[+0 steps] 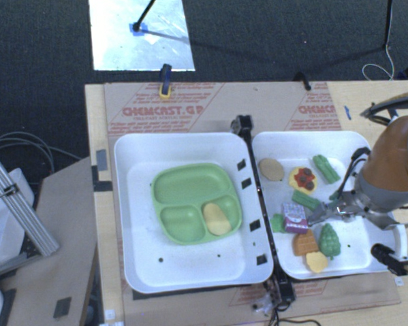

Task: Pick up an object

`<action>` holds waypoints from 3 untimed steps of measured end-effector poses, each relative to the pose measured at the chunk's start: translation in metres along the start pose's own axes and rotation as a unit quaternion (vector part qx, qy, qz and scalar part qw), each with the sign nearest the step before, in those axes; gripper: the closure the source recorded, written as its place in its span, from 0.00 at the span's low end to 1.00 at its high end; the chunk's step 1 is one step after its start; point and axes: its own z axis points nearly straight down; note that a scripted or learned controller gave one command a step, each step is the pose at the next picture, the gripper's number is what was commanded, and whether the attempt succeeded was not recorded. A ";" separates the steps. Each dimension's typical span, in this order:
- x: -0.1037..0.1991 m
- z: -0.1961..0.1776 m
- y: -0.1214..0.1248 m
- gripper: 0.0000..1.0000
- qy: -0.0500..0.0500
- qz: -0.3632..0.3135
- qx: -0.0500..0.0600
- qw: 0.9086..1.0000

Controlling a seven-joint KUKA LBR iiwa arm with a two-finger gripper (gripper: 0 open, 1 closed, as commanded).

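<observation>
Tool (327,214): low in right bin (383,262), beside purple packet (295,217); grip state cannot be told. Nothing visibly lifted; pick pending.

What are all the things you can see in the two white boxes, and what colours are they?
White bins: 2, white, side by side on the bench.
Divided plate: 1, light green, in the left bin.
Yellow piece: 1, yellow, in the plate's lower right compartment.
Round tan piece: 1, tan, top left of the right bin.
Red and yellow piece: 1, red on yellow, right bin, beside the tan one.
Green sticks: 2, green, upper middle of the right bin.
Purple packet: 1, purple and white, middle of the right bin.
Orange waffle piece: 1, orange, lower right bin.
Bumpy green piece: 1, dark green, beside the waffle.
Small yellow piece: 1, yellow, bottom of the right bin.
Gripper: 1, grey, over the right bin by the packet.
</observation>
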 end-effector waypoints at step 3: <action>0.032 -0.016 0.055 1.00 0.000 0.000 -0.002 1.000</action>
